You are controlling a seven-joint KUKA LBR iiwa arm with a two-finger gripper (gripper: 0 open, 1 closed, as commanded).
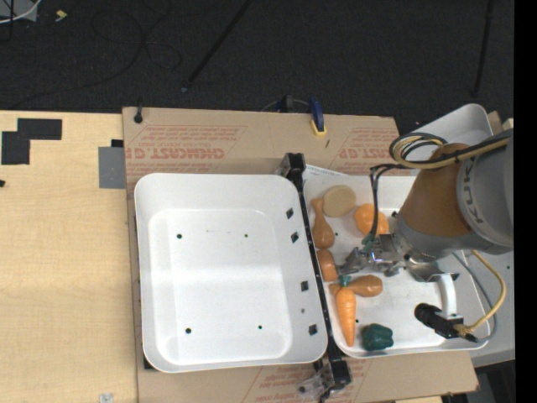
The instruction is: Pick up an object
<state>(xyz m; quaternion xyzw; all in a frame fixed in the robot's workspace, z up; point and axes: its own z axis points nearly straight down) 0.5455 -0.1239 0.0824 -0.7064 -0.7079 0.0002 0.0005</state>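
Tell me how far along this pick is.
Done: the tool is low in the right bin, close beside an orange oval toy. In hand: nothing is visibly lifted; the toy carrot and the green toy lie on the bin floor. Left: secure one item and raise it clear.

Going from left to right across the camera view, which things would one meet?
The left white bin → carrot → green object → arm's orange band.
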